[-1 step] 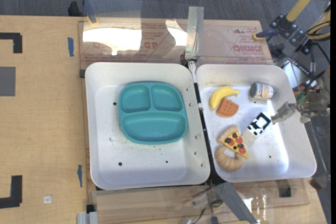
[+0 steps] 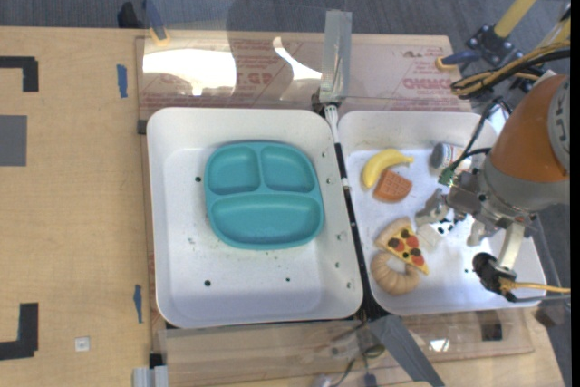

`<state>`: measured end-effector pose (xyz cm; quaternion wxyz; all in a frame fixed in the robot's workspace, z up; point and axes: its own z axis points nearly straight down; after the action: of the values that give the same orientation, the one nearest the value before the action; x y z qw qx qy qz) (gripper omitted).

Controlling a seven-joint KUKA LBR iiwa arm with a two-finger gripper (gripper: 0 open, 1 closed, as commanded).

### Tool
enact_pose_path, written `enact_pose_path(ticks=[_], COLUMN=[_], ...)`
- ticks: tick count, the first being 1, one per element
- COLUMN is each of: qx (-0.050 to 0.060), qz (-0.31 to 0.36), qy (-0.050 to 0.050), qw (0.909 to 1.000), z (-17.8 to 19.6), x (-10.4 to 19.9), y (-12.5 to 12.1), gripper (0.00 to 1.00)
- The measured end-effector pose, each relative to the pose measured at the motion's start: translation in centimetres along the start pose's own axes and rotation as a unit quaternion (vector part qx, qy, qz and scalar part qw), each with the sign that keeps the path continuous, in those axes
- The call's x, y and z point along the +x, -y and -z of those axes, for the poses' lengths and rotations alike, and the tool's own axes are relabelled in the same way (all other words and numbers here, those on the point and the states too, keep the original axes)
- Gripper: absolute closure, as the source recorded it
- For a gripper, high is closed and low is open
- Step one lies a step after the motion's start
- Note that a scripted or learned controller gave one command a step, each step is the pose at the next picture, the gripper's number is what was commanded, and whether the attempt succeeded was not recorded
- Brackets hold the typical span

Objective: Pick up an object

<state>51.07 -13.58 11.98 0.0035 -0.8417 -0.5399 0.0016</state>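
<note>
Grey arm with orange band enters at right; its two-finger gripper hangs low over the right white bin, fingers buried in wrist hardware and cables, spread impossible to judge. Beside it: yellow toy banana, orange waffle piece, pizza slice overlapping tan bagel. Teal divided plate sits in left white bin.

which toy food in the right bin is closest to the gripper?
The pizza slice, just left of the gripper. The banana, waffle and bagel lie farther off.
</note>
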Motion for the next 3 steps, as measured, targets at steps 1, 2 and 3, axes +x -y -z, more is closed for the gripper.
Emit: enact_pose_path(ticks=[1,2,3], qx=[-0.008,-0.001,-0.005], qz=[-0.148,-0.32,-0.439], qy=[-0.001,0.001,-0.003], qw=[0.9889,0.9475,0.8987], z=[-3.0,-3.1,-3.1], x=[7.3,8.7,8.8], y=[-7.4,-10.8,-9.2], gripper=[0.0,0.0,0.0])
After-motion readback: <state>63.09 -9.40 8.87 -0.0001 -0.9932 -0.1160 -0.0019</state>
